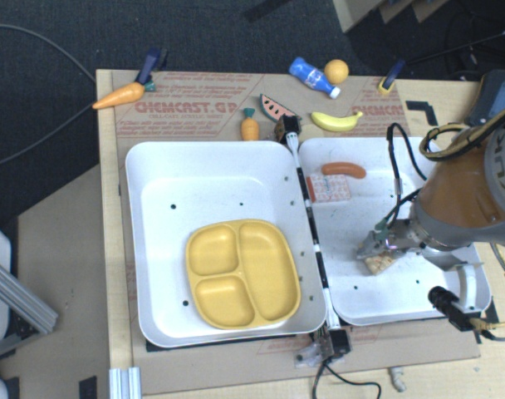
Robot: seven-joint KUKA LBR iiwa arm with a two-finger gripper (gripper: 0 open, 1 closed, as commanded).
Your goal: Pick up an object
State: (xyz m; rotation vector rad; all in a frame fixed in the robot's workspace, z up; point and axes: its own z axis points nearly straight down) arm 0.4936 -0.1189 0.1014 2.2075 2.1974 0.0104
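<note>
My gripper point(379, 248) is low in the right bin point(352, 302), at the end of the grey arm with the orange band that comes in from the right. Its tips sit right over a small tan object point(377, 263) on the bin floor, touching or nearly touching it. Farther back in the same bin lie a reddish sausage point(344, 170) and a flat pink-and-white packet point(329, 189). The arm's body hides the bin's right side.
The left bin point(153, 181) holds a yellow divided plate point(242, 272). Behind the bins on the bench lie a carrot point(120, 96), a small orange carrot piece point(250, 128), a watermelon slice point(274, 106), a banana point(335, 121), a blue bottle point(312, 76) and an orange ball point(337, 71).
</note>
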